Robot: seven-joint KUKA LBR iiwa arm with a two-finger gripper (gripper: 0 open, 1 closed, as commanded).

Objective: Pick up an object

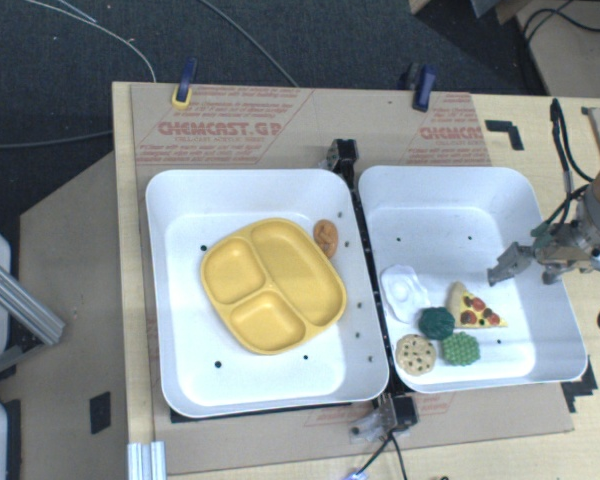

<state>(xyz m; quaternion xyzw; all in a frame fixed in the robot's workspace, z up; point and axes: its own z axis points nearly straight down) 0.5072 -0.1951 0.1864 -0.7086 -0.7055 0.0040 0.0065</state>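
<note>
The bench (280,118) fills the middle of the frame, a pale board printed with reddish lettering along its upper edge. Two blue clamps sit on that edge, one with a yellow foot at upper left (185,83) and one toward upper right (422,86). Around the bench, the floor (60,58) is dark grey carpet, with thin cables (100,28) curving across the upper left. A metal rail (15,293) angles in at the left edge, and cardboard and dark shapes crowd the upper right corner.

The left bin (170,268) holds a yellow divided plate (271,284) lying flat near its centre, and a small brown round item (325,235) sits just beside the plate's upper right rim. A black bracket (343,152) stands at the top of the seam between the two bins.

The right bin (450,193) carries a cluster in its lower half: a white piece (401,290), a pizza slice toy (472,309), a dark green ball (437,322), a lighter green bumpy piece (461,349) and a cookie (415,354), the last three nearly touching.

The end effector (515,265) reaches in from the right edge over the right bin, above and to the right of the pizza slice, apart from every toy. Whether it is open or closed I cannot tell.
</note>
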